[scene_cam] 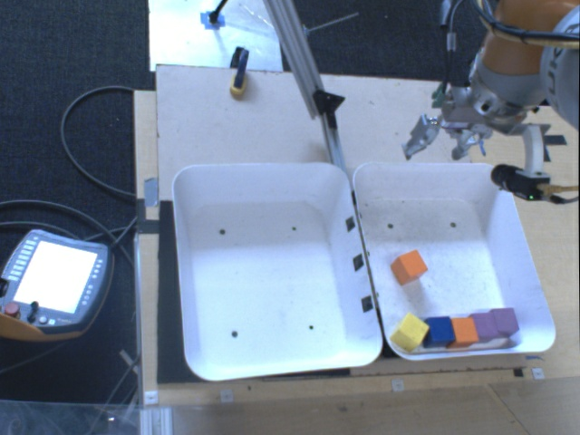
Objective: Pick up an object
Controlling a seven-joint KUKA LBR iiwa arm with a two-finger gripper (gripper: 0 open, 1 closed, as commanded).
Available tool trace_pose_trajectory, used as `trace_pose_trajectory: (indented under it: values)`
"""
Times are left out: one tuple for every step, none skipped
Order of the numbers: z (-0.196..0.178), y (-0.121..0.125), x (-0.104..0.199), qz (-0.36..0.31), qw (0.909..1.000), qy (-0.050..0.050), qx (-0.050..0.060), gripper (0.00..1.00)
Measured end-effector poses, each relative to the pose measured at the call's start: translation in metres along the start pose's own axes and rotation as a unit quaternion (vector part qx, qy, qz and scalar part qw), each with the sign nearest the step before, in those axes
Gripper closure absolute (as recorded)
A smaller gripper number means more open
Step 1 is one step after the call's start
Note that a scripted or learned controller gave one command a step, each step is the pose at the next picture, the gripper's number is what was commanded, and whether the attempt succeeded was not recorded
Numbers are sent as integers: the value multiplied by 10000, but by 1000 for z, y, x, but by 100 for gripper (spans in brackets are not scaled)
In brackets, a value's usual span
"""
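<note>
We see the gripper with fingers spread, holding nothing, above the right bin's far rim, an orange cube lying apart, four cubes along the near wall

matt white plastic bins, rough fibreboard bench

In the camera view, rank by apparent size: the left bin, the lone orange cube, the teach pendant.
1. Left bin
2. Teach pendant
3. Lone orange cube
None look alike, so the order is clear.
</note>
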State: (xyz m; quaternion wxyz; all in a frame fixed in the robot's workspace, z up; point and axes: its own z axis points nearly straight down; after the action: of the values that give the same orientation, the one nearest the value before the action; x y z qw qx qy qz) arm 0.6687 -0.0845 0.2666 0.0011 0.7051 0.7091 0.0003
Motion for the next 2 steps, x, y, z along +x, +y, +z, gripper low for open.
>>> trace_pose_trajectory:
  values:
    - [138, -39, -3, 21, 10000, 10, 43, 0]
    - [178, -88, -28, 39, 10000, 5, 35, 0]
